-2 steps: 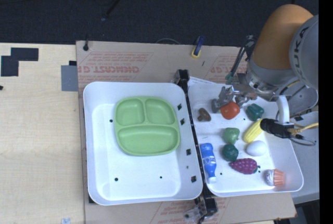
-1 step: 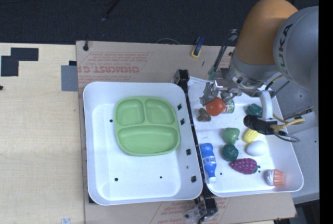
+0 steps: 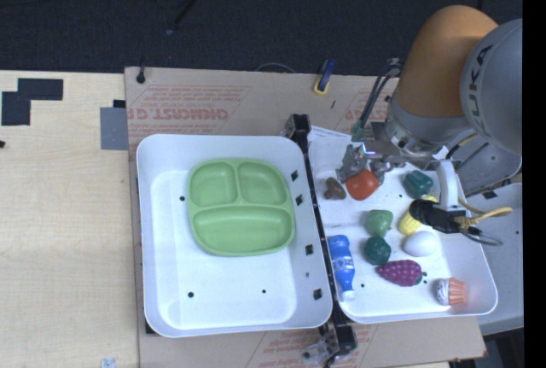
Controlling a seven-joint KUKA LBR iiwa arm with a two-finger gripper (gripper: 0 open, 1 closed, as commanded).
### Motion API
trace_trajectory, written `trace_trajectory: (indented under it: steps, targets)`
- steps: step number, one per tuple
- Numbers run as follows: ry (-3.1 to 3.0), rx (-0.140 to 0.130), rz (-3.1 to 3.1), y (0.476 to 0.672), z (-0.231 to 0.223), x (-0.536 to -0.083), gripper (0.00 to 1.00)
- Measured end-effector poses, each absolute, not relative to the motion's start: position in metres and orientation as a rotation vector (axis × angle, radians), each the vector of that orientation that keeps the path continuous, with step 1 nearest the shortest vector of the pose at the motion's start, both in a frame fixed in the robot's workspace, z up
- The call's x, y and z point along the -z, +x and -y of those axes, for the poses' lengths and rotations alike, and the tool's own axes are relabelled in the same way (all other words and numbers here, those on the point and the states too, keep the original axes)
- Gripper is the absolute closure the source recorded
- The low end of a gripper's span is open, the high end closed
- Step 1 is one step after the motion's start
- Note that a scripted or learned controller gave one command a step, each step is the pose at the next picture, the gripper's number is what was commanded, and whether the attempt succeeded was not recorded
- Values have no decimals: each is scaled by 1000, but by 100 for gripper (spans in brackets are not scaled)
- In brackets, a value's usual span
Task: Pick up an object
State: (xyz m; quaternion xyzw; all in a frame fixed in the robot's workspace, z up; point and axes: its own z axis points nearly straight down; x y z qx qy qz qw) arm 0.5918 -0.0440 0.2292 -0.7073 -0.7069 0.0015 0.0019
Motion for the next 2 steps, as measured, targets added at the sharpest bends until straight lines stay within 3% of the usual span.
trace_trajectory:
  steps: [1,2]
  targets:
    - [-2220,-4,2218,601,41,-217,100]
    - [-2220,0,2222,599,39,-238,100]
